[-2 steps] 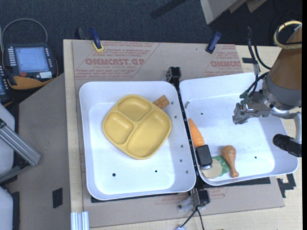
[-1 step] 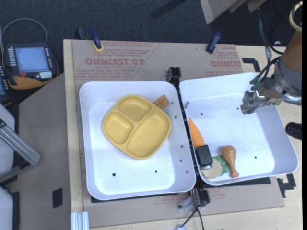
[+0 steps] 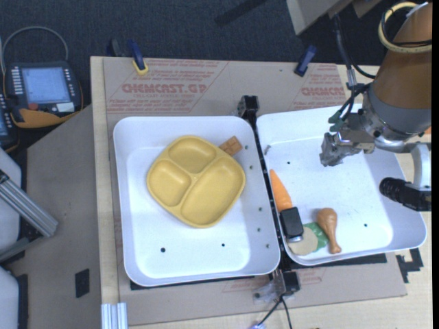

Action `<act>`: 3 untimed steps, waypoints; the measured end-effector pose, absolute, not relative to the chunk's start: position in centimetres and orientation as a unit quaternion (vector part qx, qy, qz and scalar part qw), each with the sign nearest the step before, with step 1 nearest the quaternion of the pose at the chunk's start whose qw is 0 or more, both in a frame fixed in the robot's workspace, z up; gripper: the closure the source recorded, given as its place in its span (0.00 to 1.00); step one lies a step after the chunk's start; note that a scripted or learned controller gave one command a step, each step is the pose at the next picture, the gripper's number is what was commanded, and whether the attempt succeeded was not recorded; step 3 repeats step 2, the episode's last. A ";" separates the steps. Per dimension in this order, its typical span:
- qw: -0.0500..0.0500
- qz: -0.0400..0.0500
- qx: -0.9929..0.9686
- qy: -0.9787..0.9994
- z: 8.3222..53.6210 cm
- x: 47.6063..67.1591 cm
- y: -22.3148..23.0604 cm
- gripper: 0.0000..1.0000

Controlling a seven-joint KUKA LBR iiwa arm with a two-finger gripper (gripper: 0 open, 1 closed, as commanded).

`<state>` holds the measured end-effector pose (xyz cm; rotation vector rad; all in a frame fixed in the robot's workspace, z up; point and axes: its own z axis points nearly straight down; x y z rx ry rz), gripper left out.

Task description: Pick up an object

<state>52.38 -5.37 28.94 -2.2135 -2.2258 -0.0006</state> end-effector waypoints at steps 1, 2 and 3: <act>0.002 0.001 -0.705 -0.709 27.7 53.3 -0.3 1.00; 0.003 0.001 -0.705 -0.709 24.4 52.8 4.5 1.00; 0.003 0.001 -0.705 -0.709 24.4 52.8 4.5 1.00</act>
